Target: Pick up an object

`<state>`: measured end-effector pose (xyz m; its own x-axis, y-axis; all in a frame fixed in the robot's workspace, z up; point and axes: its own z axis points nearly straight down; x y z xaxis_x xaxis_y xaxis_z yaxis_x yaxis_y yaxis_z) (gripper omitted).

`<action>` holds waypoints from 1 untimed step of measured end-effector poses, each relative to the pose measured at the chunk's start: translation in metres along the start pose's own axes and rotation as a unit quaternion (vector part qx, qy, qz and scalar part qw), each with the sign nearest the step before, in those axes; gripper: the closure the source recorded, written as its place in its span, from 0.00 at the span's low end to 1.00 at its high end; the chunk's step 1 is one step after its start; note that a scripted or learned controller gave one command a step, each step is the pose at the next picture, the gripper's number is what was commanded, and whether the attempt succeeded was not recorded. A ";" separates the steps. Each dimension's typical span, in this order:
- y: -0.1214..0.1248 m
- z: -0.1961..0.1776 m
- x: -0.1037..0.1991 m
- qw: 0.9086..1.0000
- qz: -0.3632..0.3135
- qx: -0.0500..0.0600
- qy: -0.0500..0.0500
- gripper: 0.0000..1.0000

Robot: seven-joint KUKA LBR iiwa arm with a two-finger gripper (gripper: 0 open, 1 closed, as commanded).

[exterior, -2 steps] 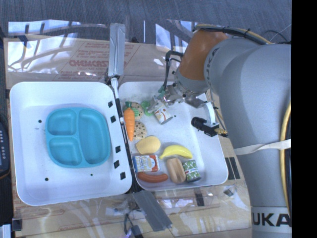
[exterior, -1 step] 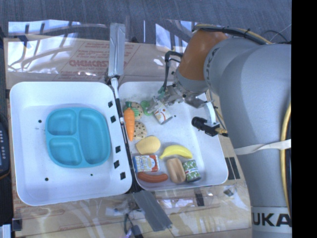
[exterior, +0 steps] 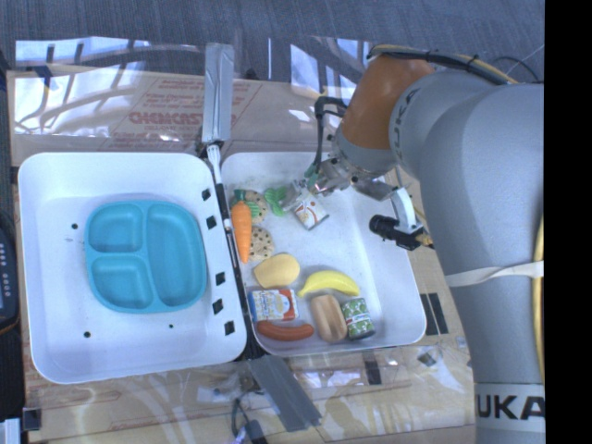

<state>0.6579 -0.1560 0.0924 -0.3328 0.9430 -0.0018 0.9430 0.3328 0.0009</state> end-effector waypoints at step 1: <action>0.002 0.001 0.008 1.000 0.004 0.002 0.002 1.00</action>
<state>0.6569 -0.1482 0.0914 -0.3248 0.9458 0.0017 0.9458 0.3248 -0.0029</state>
